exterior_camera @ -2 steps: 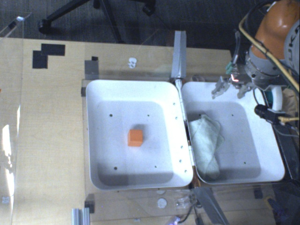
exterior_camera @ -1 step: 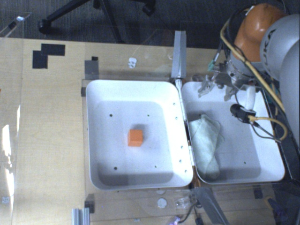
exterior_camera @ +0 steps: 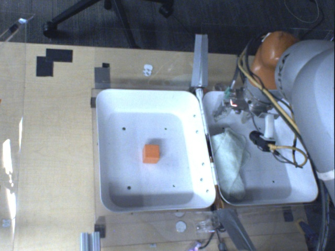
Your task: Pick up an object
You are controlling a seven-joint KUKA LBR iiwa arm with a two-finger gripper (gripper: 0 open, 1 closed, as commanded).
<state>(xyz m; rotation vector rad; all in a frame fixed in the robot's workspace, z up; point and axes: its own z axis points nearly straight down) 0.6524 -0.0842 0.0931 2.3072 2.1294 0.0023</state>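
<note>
Camera view, I see an orange cube (exterior_camera: 151, 153) mid left bin (exterior_camera: 112, 192); right bin (exterior_camera: 303, 192) beside it, pale crumpled cloth (exterior_camera: 229, 156) inside; gripper (exterior_camera: 234, 102) above cloth, jaw state unclear.

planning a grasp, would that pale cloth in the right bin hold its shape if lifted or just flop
The pale cloth would probably flop: it lies crumpled with soft folds against the right bin wall, so it looks limp, not stiff. It likely weighs little for its spread, being thin fabric. A pinch on one fold may lift only part while the rest drags.
</note>
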